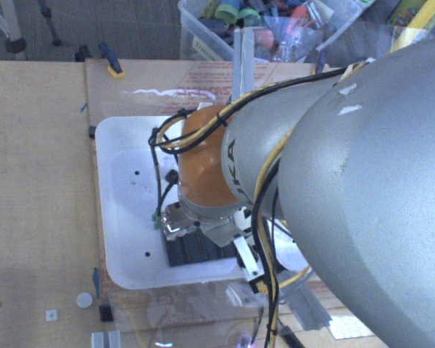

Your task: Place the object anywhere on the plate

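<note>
With the arm (333, 172) covering most of the white bin (123, 194), the gripper (192, 241) hangs low over its floor, grasp impossible to tell, object and plate probably hidden beneath, so descend slowly and vertically.

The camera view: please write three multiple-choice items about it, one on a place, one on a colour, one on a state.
1. Where does the arm stand over?
A. the white bin
B. the bare bench at left
C. the clear tub

2. What colour is the band above the wrist?
A. blue
B. orange
C. green

3. How is the clear tub at the top?
A. lidded
B. upside down
C. open, full of coloured items

Key: 1 A, the arm covers much of the white bin. 2 B, the band is orange. 3 C, coloured items show inside, no lid.
</note>
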You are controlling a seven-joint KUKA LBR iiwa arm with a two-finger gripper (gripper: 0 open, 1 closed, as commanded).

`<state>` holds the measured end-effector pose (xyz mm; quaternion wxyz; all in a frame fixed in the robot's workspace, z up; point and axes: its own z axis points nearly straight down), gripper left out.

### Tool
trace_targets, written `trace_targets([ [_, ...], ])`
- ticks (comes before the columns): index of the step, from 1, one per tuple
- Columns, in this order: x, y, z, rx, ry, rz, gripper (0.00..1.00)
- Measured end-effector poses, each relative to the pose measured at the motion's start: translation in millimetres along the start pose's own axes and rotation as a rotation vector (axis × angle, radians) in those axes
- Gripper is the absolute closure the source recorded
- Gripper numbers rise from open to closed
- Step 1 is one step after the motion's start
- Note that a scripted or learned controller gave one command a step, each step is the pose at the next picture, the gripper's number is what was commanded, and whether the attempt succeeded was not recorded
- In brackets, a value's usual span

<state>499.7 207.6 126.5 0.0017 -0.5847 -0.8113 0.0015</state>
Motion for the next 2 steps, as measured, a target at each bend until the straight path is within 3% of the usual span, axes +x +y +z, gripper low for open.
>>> trace_targets([
  [1, 10, -9, 30, -0.026, 0.001, 0.071, 1.0],
  [2, 3, -5, -24, -0.005, -0.002, -0.479, 1.0],
])
